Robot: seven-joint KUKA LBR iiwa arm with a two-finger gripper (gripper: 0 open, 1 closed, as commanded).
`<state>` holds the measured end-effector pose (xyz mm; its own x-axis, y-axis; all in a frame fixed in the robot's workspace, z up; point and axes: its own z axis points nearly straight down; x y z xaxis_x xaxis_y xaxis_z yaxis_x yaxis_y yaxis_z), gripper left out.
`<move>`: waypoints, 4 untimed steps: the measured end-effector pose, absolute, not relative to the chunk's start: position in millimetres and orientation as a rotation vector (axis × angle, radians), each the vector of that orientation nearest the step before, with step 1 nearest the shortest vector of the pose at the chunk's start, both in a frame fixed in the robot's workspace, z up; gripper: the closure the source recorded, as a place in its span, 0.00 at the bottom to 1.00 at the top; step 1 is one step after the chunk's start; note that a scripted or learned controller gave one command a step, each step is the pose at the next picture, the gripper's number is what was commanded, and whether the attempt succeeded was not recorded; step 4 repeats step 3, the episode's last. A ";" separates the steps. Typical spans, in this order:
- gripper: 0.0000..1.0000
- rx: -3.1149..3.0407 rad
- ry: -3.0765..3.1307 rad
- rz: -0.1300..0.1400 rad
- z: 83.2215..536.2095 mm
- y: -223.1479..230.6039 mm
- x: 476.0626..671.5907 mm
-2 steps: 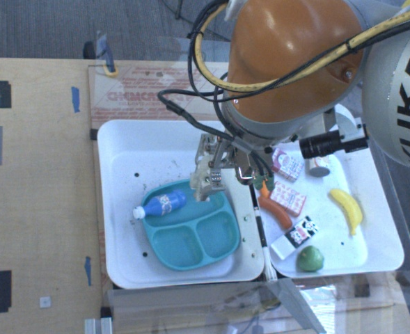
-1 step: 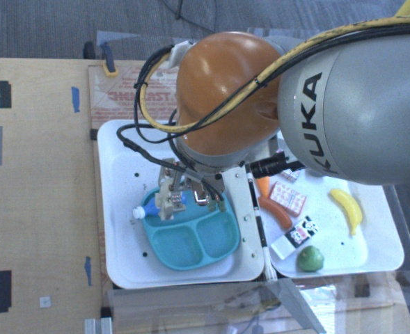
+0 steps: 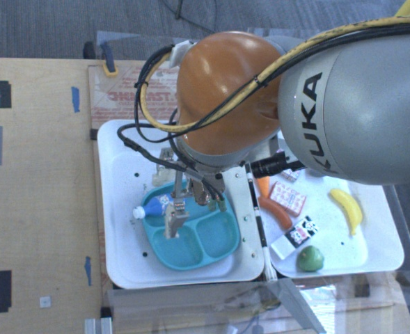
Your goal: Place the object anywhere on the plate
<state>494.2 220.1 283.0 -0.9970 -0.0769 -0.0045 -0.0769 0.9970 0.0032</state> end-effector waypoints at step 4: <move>1.00 -0.897 3.006 0.003 312.2 226.3 506.2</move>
